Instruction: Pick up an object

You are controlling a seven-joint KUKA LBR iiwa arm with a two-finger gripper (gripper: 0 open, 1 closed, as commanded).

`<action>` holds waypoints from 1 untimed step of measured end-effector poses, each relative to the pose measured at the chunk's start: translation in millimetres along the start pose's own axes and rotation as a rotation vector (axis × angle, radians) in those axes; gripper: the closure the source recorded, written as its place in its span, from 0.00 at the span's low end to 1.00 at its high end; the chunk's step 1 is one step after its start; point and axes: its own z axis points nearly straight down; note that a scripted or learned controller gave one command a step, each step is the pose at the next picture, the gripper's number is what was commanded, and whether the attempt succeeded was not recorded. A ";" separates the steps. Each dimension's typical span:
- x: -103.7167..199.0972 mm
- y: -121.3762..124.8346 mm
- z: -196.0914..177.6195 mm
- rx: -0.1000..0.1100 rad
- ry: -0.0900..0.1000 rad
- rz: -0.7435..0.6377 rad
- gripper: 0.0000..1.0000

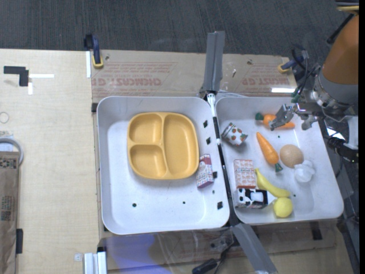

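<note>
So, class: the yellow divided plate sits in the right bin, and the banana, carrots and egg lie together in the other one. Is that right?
Not quite. The camera view shows the yellow divided plate in the left bin, not the right. The banana, carrots and egg do lie together in the other bin, the right one.

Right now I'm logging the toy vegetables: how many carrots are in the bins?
2, both in the right bin: one carrot lies mid-bin, the other carrot lies near the far rim, partly hidden by the gripper.
</note>
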 end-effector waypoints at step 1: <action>0.0 0.0 0.0 0.000 0.000 0.000 0.00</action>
